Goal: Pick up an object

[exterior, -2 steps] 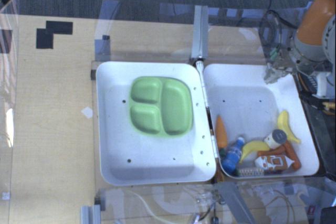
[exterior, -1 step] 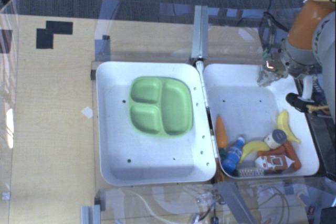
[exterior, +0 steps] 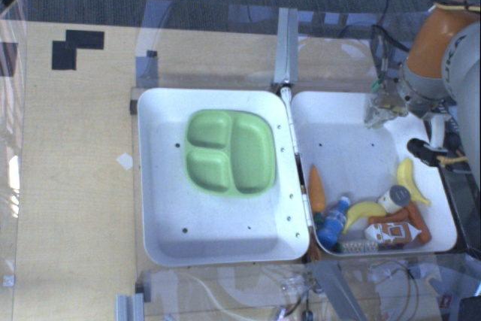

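- The things you could pick all lie heaped at the near end of the right bin (exterior: pixel 342 154): a carrot (exterior: pixel 317 190) against the left wall, a blue bottle (exterior: pixel 334 220) just below it, a banana (exterior: pixel 363 211) touching the bottle, a second banana (exterior: pixel 411 180) by the right wall, a small capped jar (exterior: pixel 395 197) between the two, and an orange-and-brown packet (exterior: pixel 397 232) at the near wall.
- The carrot looks your easiest choice: probably a light, stiff plastic toy. Take it across its thick middle, though the wall crowds one side.
- The bananas are curved and smooth, so they may twist out. The bottle and jar are round and could roll.
- The gripper (exterior: pixel 385 110) hangs over the bin's far right corner, well apart from the heap, with nothing in it. How it is set, wide or narrow, you cannot tell from here.
- The left bin (exterior: pixel 161 162) holds a green divided tray (exterior: pixel 229 152); both bins sit on the bench (exterior: pixel 75 162).
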Controlling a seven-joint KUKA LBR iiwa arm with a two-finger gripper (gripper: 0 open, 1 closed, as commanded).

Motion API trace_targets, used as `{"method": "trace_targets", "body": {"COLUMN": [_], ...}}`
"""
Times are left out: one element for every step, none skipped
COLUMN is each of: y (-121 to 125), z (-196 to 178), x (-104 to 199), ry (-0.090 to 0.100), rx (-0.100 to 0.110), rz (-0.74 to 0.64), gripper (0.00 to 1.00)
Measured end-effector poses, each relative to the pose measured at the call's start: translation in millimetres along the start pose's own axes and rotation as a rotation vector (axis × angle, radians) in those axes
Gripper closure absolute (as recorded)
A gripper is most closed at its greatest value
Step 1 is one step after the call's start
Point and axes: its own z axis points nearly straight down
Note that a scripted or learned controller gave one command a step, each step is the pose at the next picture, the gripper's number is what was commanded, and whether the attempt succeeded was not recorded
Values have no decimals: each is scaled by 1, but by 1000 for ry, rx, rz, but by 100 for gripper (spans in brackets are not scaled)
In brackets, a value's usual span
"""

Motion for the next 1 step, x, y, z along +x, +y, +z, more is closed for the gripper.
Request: {"method": "trace_targets", "body": {"y": [3], "z": [-14], "x": [2], "ry": [-2], "rx": [-7], "rz": [-6], "gripper": [100]}}
